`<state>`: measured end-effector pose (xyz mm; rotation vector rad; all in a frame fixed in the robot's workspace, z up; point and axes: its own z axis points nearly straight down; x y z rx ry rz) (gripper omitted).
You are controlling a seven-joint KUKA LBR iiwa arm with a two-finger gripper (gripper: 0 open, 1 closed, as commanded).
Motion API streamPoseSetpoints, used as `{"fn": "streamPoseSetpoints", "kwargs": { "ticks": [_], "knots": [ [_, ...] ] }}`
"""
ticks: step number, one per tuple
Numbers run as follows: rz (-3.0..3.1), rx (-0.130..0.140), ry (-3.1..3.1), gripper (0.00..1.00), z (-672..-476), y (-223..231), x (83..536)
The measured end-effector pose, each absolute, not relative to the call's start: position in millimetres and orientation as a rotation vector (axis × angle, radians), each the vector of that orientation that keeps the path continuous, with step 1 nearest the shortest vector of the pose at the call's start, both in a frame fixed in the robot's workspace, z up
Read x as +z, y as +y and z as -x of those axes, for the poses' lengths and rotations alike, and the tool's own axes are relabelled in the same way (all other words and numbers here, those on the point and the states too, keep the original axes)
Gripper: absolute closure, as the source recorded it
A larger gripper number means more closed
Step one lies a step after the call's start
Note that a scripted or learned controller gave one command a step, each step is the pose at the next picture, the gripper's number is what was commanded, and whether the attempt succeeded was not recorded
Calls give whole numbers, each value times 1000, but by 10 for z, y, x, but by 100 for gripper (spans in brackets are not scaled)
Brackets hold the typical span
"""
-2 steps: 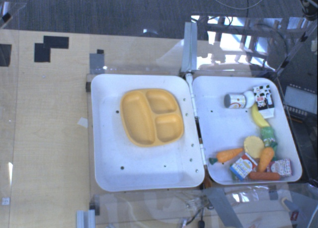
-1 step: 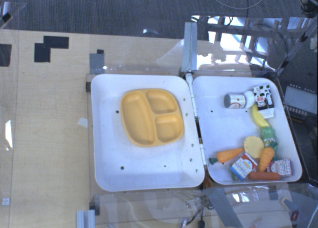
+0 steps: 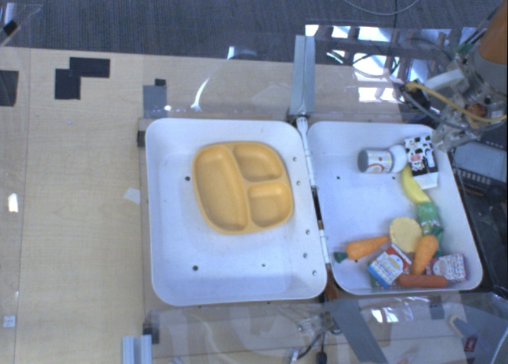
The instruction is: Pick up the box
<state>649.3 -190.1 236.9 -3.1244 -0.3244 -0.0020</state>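
A small box (image 3: 388, 266) with blue, white and red print lies tilted near the front of the right bin (image 3: 349, 196). It rests between two carrots. A second small box (image 3: 450, 266), white and reddish, lies at the bin's front right corner. A black-and-white cow-print carton (image 3: 421, 160) lies by the bin's back right edge. My gripper (image 3: 449, 131) hangs over the bin's back right corner, just right of the carton and far from the front boxes. Cables and the wrist blur its shape.
The right bin also holds a small can (image 3: 375, 160), a banana (image 3: 412, 186), a green item (image 3: 429, 216), a yellow round piece (image 3: 406, 233), two carrots (image 3: 366, 248) and a sausage (image 3: 422, 281). A yellow divided plate (image 3: 242, 185) lies in the left bin (image 3: 171, 259).
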Motion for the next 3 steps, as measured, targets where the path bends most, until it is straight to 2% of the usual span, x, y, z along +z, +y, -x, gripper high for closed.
{"fn": "streamPoseSetpoints", "kwargs": {
  "ticks": [1,2,3],
  "knots": [
    [3083,-8,-609,100,-6586,-2044,3372],
    [3122,-9,-363,100,-6584,-2043,4372],
    [3122,0,-333,100,-6177,-2044,2349]
  ]
}}
